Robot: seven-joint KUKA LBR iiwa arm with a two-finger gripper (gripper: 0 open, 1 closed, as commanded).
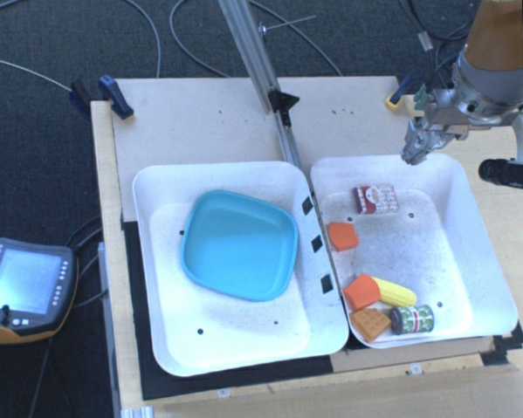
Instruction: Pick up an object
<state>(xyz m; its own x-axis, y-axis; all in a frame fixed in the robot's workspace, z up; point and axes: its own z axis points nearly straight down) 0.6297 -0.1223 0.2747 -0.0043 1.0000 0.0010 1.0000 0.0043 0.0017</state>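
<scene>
Hovering above the far rim of the right bin (470, 193), the gripper (414, 152) carries nothing visible; whether it is open or closed cannot be told from this angle.

The nearest candidate is the small red-and-white box (375, 199), lying flat in the far part of the right bin, apart from the other items. It appears light and stiff, probably with smooth printed faces; grip across its shorter sides.

The orange block (342, 235) sits by the left wall, which may obstruct one finger. The near cluster holds a second orange block (362, 290), a yellow corn piece (395, 290), a waffle-like tile (370, 323) and a small can (412, 319), touching or just beside one another; the can may roll.

The left bin (156, 200) holds a blue plate (239, 244), wide and shallow, likely poor for a two-finger grasp.
</scene>
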